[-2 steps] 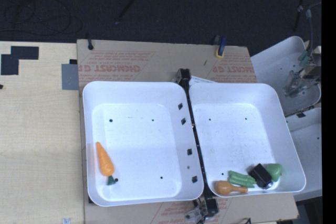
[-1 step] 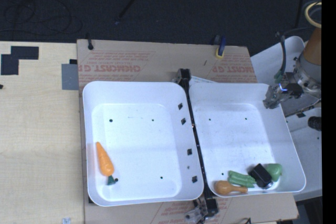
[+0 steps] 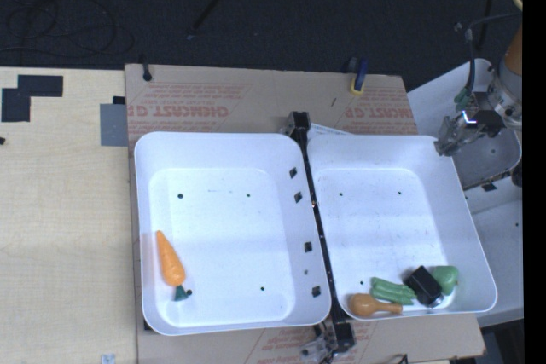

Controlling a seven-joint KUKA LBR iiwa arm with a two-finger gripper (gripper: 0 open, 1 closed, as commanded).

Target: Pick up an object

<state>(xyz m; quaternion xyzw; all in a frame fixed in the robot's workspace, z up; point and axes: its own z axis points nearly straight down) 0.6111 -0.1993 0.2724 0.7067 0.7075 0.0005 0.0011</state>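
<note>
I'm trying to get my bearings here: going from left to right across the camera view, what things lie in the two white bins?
Orange carrot in the left bin → orange pear-shaped piece in the right bin → green pod → black block → green piece. The hand hangs beyond the right bin's far right corner.

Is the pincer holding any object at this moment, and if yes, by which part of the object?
Nothing is seen held. The pincer sits at the right bin's far right corner, apart from the carrot and the pile near the black block.

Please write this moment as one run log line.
gripper: above right bin rim | carrot: left bin | black block: right bin
</note>
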